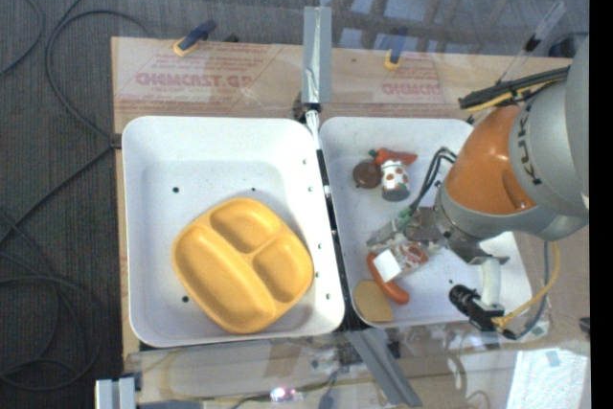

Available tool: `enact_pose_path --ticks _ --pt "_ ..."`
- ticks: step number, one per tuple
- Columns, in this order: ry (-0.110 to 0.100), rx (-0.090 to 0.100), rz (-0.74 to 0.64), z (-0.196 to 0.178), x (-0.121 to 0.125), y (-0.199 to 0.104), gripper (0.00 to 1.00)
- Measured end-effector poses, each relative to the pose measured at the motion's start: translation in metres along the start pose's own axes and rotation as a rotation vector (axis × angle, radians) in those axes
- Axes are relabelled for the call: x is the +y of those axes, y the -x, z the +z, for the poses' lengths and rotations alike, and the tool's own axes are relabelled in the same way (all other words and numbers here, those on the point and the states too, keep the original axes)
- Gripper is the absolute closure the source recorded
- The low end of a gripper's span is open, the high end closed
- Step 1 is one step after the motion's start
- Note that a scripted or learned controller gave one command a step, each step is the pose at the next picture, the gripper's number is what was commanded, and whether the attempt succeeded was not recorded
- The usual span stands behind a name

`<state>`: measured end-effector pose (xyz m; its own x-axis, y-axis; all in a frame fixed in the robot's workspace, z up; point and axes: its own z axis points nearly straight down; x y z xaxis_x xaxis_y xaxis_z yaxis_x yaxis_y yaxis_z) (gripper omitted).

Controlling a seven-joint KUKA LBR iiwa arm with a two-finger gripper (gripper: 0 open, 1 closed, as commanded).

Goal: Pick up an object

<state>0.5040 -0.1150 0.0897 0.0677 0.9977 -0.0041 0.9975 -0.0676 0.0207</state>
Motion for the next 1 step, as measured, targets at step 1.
enact_pose_path --ticks 1 --pt "-0.004 0.004 -0.003 -0.0065 0.0009 -0.0018 1.0"
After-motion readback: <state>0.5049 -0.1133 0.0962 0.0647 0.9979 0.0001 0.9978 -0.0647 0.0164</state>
